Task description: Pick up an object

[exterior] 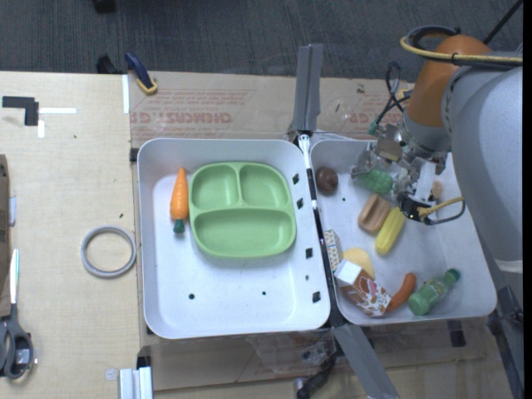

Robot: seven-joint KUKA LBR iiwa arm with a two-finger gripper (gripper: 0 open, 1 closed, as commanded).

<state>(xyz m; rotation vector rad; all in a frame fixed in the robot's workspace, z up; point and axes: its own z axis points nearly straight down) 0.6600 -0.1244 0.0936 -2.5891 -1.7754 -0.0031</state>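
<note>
Arm (465,90) is reaching down into the right bin (465,248). Gripper (384,171) is sitting over a green object (376,179); honestly can't tell its state.

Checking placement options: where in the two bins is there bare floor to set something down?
Left bin: bare floor in front of the green plate. Right bin: small patch between corn and green bottle; elsewhere crowded, gripper over the back.
</note>
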